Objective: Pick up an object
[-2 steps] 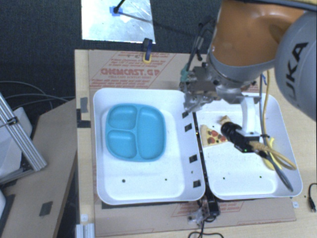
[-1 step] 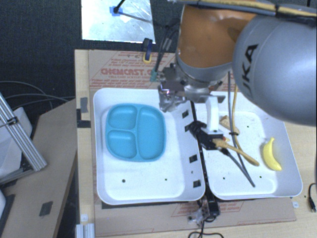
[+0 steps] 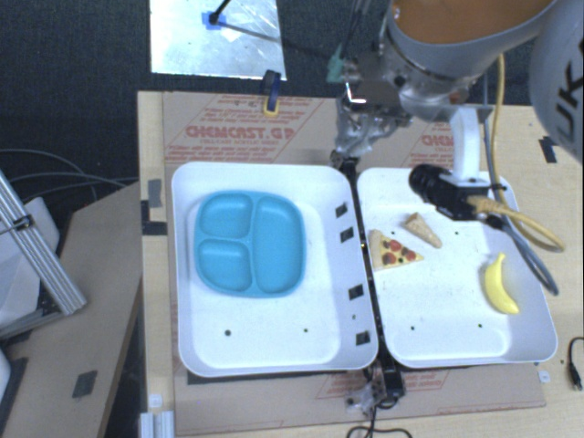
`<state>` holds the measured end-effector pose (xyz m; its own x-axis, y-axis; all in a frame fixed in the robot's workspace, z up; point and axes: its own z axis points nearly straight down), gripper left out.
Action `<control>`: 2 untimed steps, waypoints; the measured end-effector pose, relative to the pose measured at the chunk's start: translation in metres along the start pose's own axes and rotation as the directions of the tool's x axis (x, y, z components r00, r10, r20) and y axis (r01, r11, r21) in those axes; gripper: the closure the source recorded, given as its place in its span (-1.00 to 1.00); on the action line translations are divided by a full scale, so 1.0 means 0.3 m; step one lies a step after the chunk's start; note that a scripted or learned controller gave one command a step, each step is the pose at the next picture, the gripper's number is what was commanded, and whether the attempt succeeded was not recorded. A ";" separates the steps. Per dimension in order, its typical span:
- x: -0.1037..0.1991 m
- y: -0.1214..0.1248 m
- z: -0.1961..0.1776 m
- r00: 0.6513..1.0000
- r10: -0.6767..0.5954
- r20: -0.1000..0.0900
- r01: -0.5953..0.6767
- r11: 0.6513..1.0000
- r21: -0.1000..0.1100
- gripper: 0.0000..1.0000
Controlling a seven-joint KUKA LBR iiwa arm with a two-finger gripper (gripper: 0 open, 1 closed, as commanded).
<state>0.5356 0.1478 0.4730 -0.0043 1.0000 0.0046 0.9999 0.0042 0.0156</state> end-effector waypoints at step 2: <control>0.296 0.182 0.092 1.000 -0.003 0.002 0.003 1.000 0.012 1.00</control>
<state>0.5903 0.2371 0.4467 -0.0076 1.0000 0.0023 1.0000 0.0076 0.0038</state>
